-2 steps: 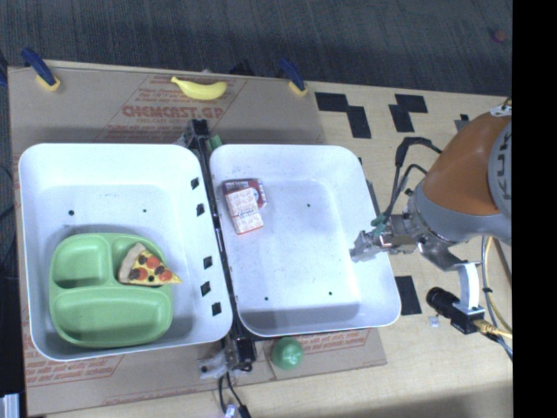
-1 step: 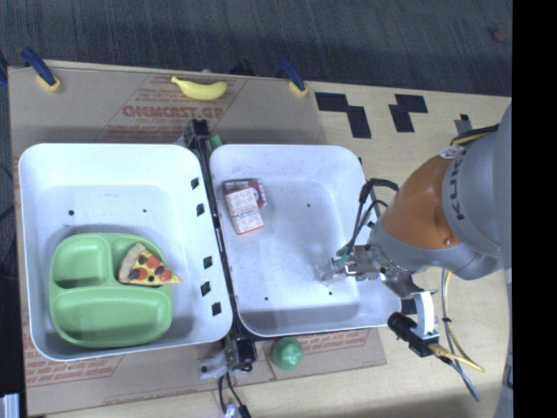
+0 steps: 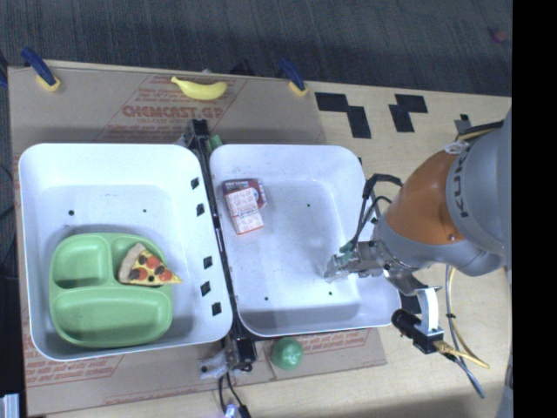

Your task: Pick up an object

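A small red and white packet (image 3: 243,205) lies flat in the upper left of the right bin (image 3: 287,159). A pizza slice toy (image 3: 146,266) rests on a green divided plate (image 3: 104,299) in the left bin (image 3: 52,168). My gripper (image 3: 341,266) hangs low over the right side of the right bin, well right of the packet. No object shows at its tip.
A yellow banana (image 3: 199,86) lies on the cardboard behind the bins. A green ball (image 3: 286,353) sits on the cardboard in front of the right bin. Black clips join the bins along their shared wall (image 3: 213,233). My arm's orange band (image 3: 424,203) overhangs the right rim.
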`<state>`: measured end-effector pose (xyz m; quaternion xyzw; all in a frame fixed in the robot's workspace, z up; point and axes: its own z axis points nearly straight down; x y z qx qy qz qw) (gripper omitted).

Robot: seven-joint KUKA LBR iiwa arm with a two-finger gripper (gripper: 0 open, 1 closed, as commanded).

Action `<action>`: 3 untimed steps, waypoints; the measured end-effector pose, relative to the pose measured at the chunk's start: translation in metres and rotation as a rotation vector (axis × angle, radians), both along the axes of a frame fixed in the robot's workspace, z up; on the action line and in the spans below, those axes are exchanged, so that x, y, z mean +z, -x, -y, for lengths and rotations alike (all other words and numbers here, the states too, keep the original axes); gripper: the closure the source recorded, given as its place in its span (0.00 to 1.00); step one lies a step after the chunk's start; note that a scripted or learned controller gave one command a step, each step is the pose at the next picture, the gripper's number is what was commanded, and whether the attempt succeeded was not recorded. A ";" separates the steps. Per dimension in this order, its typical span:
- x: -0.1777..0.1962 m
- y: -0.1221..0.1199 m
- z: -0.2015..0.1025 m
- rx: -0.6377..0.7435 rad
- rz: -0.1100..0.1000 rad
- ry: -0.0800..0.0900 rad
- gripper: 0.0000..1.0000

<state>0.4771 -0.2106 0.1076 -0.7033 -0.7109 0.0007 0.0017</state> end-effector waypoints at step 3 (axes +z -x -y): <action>0.168 -0.099 0.000 -0.005 0.009 0.004 1.00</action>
